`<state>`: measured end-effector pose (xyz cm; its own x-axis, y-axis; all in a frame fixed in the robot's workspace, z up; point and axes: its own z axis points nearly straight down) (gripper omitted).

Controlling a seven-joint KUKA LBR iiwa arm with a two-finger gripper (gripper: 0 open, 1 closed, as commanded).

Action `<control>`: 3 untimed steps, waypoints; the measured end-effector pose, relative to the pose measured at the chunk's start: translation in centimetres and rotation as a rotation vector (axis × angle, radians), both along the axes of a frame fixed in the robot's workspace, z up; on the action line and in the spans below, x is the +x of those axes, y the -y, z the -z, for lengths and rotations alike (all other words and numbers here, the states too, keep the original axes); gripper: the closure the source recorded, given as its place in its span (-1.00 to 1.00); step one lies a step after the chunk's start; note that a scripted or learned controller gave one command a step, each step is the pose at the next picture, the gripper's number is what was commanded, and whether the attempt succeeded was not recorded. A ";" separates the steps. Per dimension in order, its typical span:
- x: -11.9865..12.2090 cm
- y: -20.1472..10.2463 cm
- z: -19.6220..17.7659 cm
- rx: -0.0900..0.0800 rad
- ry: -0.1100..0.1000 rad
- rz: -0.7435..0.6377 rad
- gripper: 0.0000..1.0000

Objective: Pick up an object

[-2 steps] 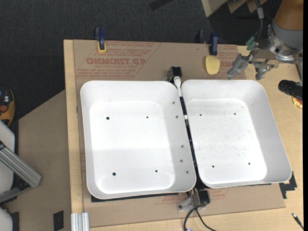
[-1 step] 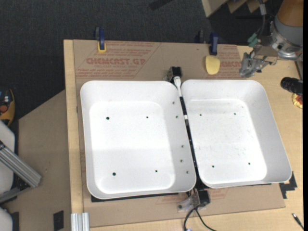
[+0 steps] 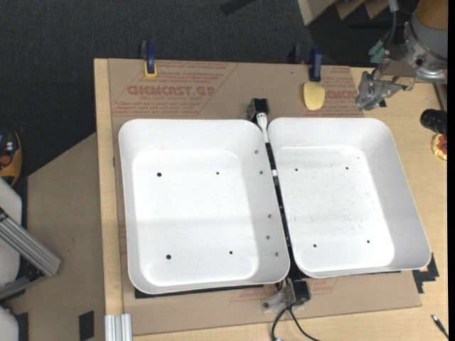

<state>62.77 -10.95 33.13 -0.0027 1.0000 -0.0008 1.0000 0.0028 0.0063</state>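
A small pale yellow object (image 3: 313,95) lies on the brown board just beyond the far edge of the right bin (image 3: 398,190), outside both bins. My gripper (image 3: 371,101) hangs at the upper right, above the board past the right bin's far corner and to the right of the yellow object, apart from it. Nothing shows in its grasp. The left bin (image 3: 131,190) sits beside the right one, and both show bare white floors with small dark dots.
Blue clamps (image 3: 148,51) (image 3: 315,62) grip the board's far edge. A black clip (image 3: 259,108) and a dark strip run between the bins, with a cable (image 3: 288,300) at the near end. A dark object (image 3: 434,120) sits at the right edge.
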 end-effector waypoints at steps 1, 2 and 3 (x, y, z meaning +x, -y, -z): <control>-2.5 -0.9 0.3 0.002 -0.009 0.001 1.00; -2.2 -9.9 5.4 0.005 -0.013 -0.006 1.00; 0.0 -13.9 -6.2 0.002 0.009 -0.003 1.00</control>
